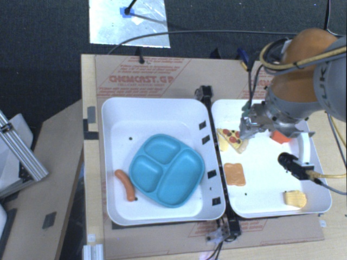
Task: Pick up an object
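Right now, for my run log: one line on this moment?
gripper over pizza slice | right bin | grasp unconfirmed | blue plate, hotdog left

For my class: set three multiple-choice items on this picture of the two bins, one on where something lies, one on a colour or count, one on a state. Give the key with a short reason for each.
1. Where does the toy hot dog lie?
A. In the left bin, beside the plate
B. On the plate
C. In the right bin

2. What colour is the divided plate?
A. Red
B. Blue
C. Green

3. How does the hand stand to the pizza slice?
A. It holds the slice high above the bench
B. It is over the left bin, far from the slice
C. It is low in the right bin, just by the slice

Key: 1 A, the hot dog rests on the left bin floor at the plate's left edge. 2 B, the plate is light blue. 3 C, the hand is down in the right bin next to the slice, which lies on the floor.
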Robot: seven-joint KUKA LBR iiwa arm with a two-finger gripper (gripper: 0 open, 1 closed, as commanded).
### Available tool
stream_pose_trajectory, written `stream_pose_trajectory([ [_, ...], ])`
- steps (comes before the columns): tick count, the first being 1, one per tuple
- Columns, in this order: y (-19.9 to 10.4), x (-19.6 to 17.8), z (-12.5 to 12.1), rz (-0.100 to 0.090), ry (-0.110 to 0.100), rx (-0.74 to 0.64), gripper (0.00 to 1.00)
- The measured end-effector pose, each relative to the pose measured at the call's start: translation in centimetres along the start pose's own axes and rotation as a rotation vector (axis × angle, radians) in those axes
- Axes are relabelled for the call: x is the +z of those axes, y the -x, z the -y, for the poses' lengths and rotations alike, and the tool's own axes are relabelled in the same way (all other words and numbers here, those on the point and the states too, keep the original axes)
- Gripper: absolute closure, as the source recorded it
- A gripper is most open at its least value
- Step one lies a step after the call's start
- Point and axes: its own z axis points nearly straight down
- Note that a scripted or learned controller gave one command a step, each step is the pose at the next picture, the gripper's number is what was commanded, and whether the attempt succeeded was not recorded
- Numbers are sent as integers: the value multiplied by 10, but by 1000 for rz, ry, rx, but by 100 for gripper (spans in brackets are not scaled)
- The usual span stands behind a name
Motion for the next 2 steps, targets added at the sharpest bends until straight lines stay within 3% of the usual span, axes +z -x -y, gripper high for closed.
stream_pose_trajectory([
  [2, -108, 0, 5, 0, -1, 0, 100],
])
